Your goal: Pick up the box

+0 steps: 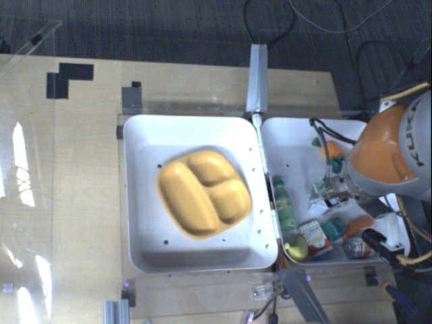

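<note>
The pincer sits low inside the right bin; whether it is parted or closed cannot be told. The box lies just below and left of it, near the bin's front wall, beside a green bottle. The left bin holds a yellow moulded tray.

Left bin: big yellow tray fills the middle, I only get narrow bare strips along the walls. Right bin: far half is bare floor, easy pass. Near edge is crowded: green bottle against the divider, small box, can, all packed close. Arm hangs above the bin's right side.
</note>
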### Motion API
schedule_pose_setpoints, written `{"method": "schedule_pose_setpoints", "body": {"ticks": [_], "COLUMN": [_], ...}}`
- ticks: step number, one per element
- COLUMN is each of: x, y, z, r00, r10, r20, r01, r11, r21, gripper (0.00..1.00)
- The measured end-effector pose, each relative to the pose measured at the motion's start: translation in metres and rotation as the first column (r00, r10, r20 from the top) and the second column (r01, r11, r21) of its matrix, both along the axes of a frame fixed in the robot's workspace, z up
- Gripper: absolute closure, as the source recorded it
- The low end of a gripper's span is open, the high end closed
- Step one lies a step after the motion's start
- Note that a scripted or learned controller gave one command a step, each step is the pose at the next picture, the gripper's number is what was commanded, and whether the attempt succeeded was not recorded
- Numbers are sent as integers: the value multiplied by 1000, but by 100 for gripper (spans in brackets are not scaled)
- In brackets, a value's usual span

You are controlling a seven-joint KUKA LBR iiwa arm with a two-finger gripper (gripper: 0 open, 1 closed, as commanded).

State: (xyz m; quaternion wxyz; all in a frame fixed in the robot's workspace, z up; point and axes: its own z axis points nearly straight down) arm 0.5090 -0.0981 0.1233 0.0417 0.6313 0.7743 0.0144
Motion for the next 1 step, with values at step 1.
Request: {"method": "schedule_pose_setpoints", "body": {"ticks": [1], "x": [-1], "y": [1], "z": [-2], "r00": [1000], "r10": [0], "r20": [-5], "r01": [0], "r11": [1000], "r21": [1], "gripper": [0]}}
